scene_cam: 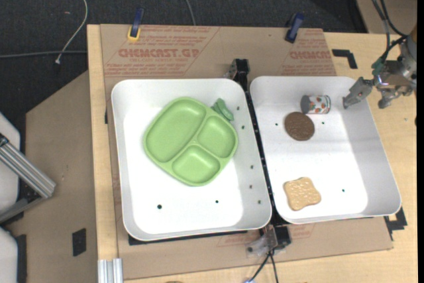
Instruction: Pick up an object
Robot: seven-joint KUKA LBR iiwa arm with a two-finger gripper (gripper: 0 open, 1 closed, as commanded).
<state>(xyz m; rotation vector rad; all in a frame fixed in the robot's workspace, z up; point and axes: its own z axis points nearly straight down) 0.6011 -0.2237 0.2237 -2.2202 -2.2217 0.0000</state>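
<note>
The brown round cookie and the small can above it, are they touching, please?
Cannot tell: in the camera view the brown round cookie sits just below the small can, with no plain gap or contact.

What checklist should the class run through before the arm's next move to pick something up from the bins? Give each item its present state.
1. Gripper open with nothing between its fingers: ok, the two fingers stand spread at the right bin's upper right edge.
2. Objects lying apart from each other: partly ok, the cracker lies alone; the small can sits close to the brown disc.
3. Nearest target unobstructed: ok, the can lies just left of the gripper.
4. Gripper above a target: not ok, it is off to the side.
5. Left bin contents: ok, a green divided plate with a small green piece at its edge.
</note>
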